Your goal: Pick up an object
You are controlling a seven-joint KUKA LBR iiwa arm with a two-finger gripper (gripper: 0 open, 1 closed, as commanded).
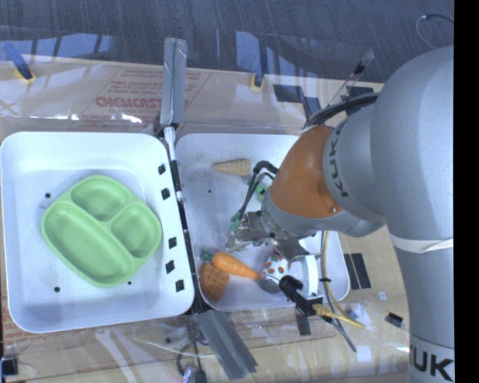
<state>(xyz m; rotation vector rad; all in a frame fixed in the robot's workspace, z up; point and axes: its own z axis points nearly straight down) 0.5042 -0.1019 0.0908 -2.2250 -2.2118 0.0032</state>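
Carrot (pixel 236 267), a small orange toy with a green stub, lies at the lower left of the right bin (pixel 193 206), touching a tan waffle-patterned piece (pixel 211 281) beneath it; it looks the likeliest pick. Far left in the frame, the left bin (pixel 16 214) holds a green divided plate (pixel 101 228). Near the right bin's upper middle rests a pale cone (pixel 231 166). The claw (pixel 244 228) hangs low just above the carrot, its state impossible to tell under the orange-banded wrist (pixel 303 183). The carrot is probably light, rigid, smooth plastic, apt to roll; grip across its thick middle.
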